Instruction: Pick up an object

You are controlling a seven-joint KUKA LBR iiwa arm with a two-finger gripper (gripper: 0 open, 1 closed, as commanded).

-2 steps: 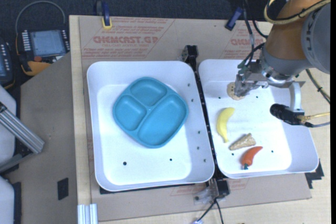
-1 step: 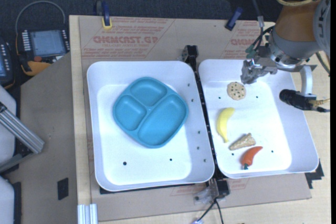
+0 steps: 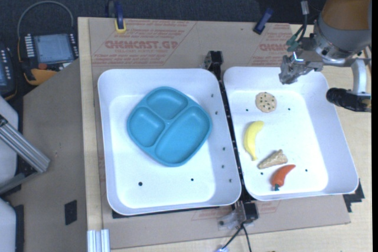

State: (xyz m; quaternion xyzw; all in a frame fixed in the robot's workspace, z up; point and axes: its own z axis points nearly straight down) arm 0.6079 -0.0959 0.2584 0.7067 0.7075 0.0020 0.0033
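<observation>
Right bin (image 3: 331, 144): cookie (image 3: 266, 102) at far end; banana (image 3: 253, 137) just nearer than cookie; tan wedge, possibly bread (image 3: 272, 159), beside banana's near tip; red chili pepper (image 3: 283, 175) nearest | Gripper (image 3: 293, 69): above bin's far rim, beyond cookie; finger state indiscernible | Left bin (image 3: 118, 127): blue divided plate (image 3: 169, 125)

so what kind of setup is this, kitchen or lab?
Looks like a robot lab bench: two white bins on a cardboard sheet, toy food such as a banana, and a handheld control pendant nearby.
</observation>
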